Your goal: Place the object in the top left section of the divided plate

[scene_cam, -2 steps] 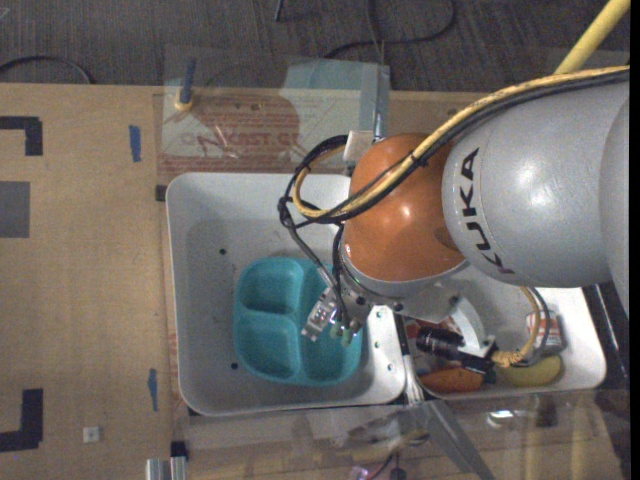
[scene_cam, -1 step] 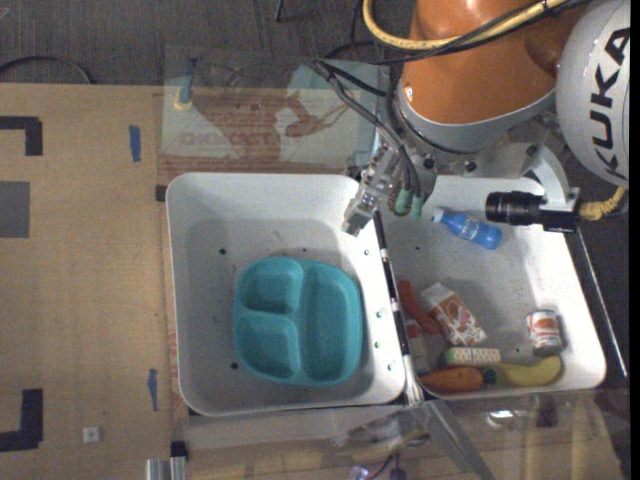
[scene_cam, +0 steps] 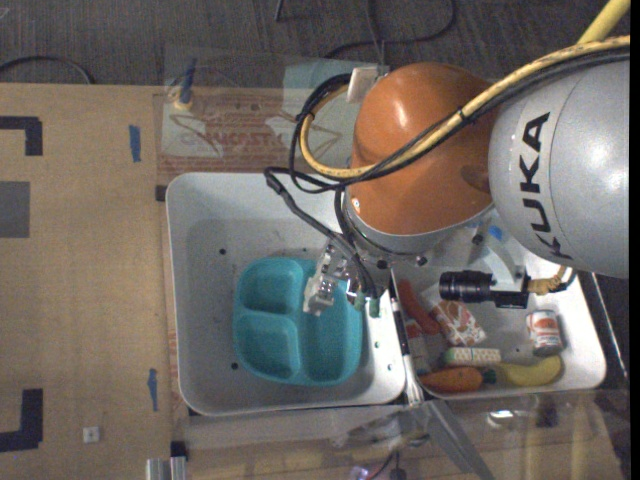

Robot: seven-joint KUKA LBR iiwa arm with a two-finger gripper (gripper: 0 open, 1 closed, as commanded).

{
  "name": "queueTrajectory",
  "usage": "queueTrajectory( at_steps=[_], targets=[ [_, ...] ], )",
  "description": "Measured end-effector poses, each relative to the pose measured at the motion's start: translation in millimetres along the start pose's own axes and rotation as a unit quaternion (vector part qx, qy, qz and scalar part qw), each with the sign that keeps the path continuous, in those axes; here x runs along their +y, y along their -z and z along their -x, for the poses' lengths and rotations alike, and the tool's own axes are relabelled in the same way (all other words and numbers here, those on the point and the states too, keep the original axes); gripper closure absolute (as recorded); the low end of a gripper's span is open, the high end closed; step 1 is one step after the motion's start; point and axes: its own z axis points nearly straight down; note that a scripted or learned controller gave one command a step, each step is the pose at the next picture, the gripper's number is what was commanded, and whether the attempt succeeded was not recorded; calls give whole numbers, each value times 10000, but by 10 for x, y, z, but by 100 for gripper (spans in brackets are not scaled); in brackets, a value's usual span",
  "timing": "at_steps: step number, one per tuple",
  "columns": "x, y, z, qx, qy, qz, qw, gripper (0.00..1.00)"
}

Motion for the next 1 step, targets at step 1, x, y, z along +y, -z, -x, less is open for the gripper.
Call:
queueTrajectory(
  at_steps=[1],
  targets=[
    [30,-1412,-8,6,792,1,9969,100]
  ],
)
